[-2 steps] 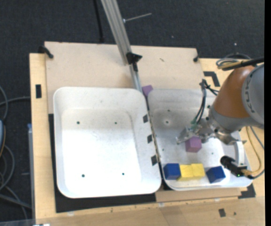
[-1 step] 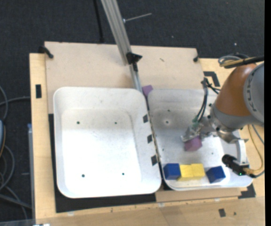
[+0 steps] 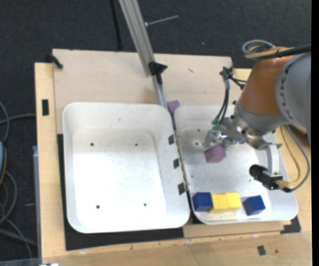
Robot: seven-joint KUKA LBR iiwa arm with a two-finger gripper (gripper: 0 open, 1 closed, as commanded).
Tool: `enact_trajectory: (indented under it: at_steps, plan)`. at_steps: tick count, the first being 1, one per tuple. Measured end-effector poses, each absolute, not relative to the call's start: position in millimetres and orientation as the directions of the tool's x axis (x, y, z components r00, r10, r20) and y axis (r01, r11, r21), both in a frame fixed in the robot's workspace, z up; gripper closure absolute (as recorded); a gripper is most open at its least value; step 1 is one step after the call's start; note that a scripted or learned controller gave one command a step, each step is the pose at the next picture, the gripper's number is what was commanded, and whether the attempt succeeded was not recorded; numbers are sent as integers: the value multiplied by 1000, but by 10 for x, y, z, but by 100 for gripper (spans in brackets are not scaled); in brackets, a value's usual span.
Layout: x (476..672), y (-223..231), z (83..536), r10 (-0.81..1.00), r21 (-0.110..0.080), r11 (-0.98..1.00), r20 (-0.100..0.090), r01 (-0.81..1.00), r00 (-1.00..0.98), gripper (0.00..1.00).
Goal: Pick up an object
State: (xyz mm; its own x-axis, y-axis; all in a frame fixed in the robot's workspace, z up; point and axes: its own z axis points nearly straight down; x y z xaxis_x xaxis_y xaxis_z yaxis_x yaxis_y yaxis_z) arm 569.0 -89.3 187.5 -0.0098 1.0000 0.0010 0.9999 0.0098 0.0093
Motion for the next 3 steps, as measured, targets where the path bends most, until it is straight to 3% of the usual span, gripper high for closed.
enact_trajectory:
  at_steps: [1,2,3]
  plan:
    - [5838,-119,2070,1000,3,11,3,1000,-11,100]
    - [5797,-64,2286,1000,3,4,0,1000,-4,100]
    - [5359,211,1946,1000,-5,6,0,1000,-6,100]
